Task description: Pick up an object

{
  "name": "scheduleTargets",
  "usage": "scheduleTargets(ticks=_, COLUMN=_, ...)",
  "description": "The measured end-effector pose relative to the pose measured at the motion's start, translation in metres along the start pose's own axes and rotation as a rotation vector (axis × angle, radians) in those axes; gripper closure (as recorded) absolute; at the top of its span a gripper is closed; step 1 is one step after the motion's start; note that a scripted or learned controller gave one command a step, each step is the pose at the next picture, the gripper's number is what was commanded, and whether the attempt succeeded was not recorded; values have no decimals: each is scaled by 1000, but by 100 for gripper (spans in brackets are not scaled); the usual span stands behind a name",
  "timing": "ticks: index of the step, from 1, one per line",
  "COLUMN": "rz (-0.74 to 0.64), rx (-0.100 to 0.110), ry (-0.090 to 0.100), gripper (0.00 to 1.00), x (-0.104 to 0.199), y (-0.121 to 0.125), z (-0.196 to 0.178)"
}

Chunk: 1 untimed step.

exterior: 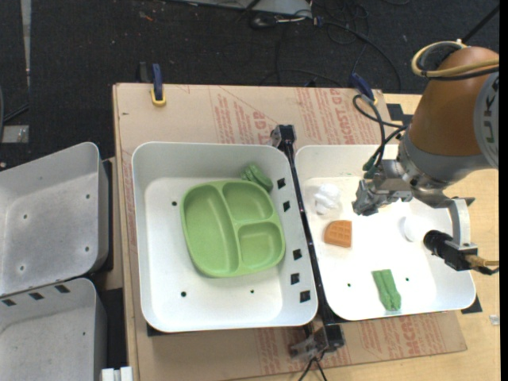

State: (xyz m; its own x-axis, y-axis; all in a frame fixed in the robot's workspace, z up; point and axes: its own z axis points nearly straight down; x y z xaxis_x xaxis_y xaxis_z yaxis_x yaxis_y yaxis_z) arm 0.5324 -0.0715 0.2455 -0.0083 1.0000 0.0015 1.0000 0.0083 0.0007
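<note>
Although the gripper hangs low over the right bin, its finger spread cannot be told and nothing is seen held. Just beside the tips, toward the left bin, lies a white crumpled object; nearer the camera sits an orange block, judged light, stiff and best pinched across its flat sides. Farther out, a green strip looks soft.

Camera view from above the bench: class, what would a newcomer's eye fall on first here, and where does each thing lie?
The light green three-compartment plastic plate lies in the left white bin. In the right white bin lie an orange waffle-textured block and a green strip-shaped toy, with the grey arm's gripper above the bin's middle.
</note>
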Motion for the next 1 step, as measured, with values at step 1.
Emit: scheduleTargets(ticks=1, rz=0, rx=-2, ry=0, gripper=100, x=56, y=22, z=-6)
